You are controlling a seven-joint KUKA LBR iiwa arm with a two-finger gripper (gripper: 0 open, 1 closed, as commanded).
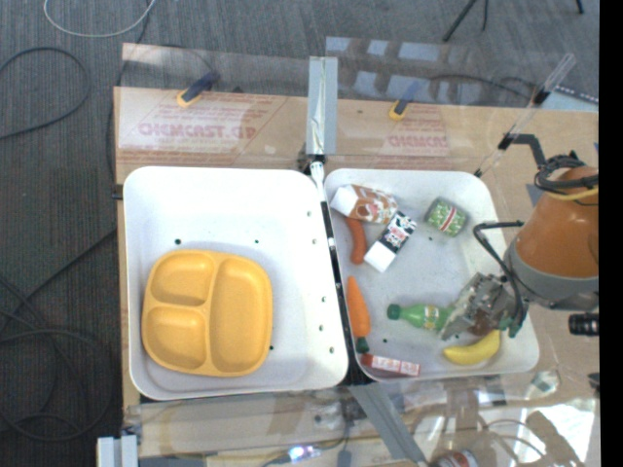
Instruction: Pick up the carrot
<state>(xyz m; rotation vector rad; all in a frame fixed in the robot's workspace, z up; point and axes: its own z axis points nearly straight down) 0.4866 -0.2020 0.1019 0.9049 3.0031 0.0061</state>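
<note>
Left bin point(195, 188) holds a yellow divided plate point(207, 311) at its near left. Right bin point(487, 222) holds the clutter. Arm point(560, 246) reaches in from the right; gripper point(479, 309) sits low over the near right corner, beside a green bottle point(419, 314) and just above a banana point(474, 348); whether the claw is open or closed cannot be told. Carrot point(358, 309) lies untouched along the right bin's left wall, well apart from the gripper. Small green can point(446, 216) sits far right.
</note>
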